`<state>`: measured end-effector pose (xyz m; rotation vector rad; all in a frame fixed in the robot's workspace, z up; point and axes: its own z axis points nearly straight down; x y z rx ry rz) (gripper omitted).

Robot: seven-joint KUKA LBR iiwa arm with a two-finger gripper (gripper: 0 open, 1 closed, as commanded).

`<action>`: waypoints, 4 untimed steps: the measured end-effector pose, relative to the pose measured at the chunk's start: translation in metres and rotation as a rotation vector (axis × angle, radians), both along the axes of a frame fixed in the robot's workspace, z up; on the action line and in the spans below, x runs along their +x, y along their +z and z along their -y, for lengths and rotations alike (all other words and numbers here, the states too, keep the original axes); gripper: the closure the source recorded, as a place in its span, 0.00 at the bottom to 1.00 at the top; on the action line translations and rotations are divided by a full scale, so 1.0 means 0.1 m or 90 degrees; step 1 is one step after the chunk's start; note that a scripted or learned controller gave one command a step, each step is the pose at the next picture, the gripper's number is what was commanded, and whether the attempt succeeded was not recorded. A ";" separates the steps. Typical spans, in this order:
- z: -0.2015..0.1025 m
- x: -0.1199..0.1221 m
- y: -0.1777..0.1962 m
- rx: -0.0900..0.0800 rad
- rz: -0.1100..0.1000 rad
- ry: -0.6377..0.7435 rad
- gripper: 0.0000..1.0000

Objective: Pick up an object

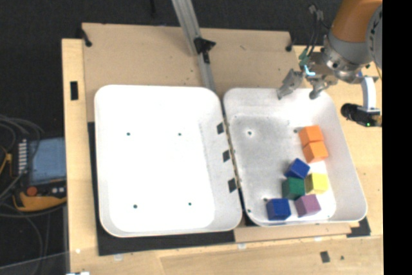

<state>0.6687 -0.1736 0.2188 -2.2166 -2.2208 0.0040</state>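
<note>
The claw (pixel 301 84) hangs over the far rim of the right bin (pixel 257 106), its two fingers spread apart with nothing between them. That open stance over a bare stretch of bin floor reads as a pose before a descent, not a grasp in progress.

All candidate objects lie nearer the camera than the claw, well apart from it, gathered toward the near right of the same bin. Two orange blocks (pixel 313 142) sit closest to the claw, touching one another. Beyond them, farther from the claw, a blue block (pixel 298 169), a green block (pixel 293 187) and a yellow block (pixel 318 182) crowd together, with a purple block (pixel 308 204) and a second blue block (pixel 278 208) farthest away, by the near wall.

In my judgement the tight packing leaves little finger room around the cluster's centre; the orange pair and the outlying blue block offer freer sides. The left bin (pixel 116 138), across the divide from the claw, plays no part in the pick.
</note>
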 end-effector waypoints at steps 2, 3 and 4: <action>0.04 0.01 -0.59 -0.002 0.001 -0.001 0.00; 0.09 -0.02 -1.01 -0.002 0.001 -0.001 0.00; 0.10 -0.02 -1.22 -0.003 0.003 -0.001 0.00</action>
